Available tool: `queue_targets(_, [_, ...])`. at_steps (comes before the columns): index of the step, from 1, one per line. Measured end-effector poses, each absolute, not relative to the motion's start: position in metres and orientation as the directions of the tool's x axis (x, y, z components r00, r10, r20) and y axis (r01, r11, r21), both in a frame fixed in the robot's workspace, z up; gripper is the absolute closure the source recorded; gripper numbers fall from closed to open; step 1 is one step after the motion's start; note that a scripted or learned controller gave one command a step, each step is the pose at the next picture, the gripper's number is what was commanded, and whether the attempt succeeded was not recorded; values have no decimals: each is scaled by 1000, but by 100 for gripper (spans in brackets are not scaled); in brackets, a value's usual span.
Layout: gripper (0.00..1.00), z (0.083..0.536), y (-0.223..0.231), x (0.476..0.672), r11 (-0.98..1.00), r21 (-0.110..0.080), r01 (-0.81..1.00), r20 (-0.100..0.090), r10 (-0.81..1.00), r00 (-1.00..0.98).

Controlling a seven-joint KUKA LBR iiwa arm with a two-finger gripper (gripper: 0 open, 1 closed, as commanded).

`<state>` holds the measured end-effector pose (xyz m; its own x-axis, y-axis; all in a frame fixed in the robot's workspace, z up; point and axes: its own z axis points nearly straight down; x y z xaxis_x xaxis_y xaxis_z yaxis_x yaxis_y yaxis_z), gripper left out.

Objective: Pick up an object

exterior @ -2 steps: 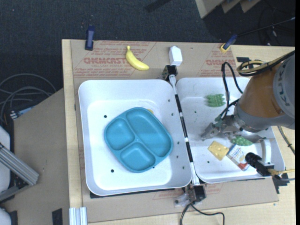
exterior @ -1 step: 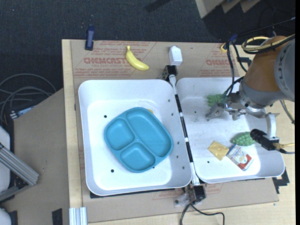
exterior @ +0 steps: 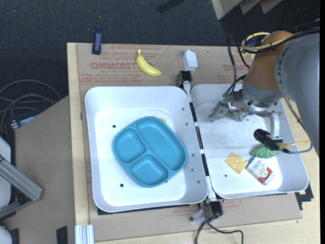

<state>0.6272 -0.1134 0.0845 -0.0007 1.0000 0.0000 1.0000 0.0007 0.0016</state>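
Note:
My gripper (exterior: 229,112) hangs over the far part of the right bin (exterior: 218,151), its metal fingers (exterior: 217,111) spread open with nothing between them. Nearer the front of that bin lie a yellow cheese wedge (exterior: 235,162), a green leafy piece (exterior: 264,152) and a red and white packet (exterior: 260,171), all apart from the gripper. A blue divided plate (exterior: 149,150) lies in the middle of the left bin (exterior: 101,111).
On the bench behind the bins lie a yellow banana (exterior: 147,65), a small blue object (exterior: 97,40) and a white block (exterior: 190,60). The grey arm with its orange band (exterior: 264,65) comes in from the right over the right bin's far corner.

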Motion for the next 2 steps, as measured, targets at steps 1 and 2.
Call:
queue_targets(1, [0,85,-145,667,0,2,1000,-1,1000,0])
queue_targets(2, [100,96,-144,668,2,6,1000,-3,1000,-2])
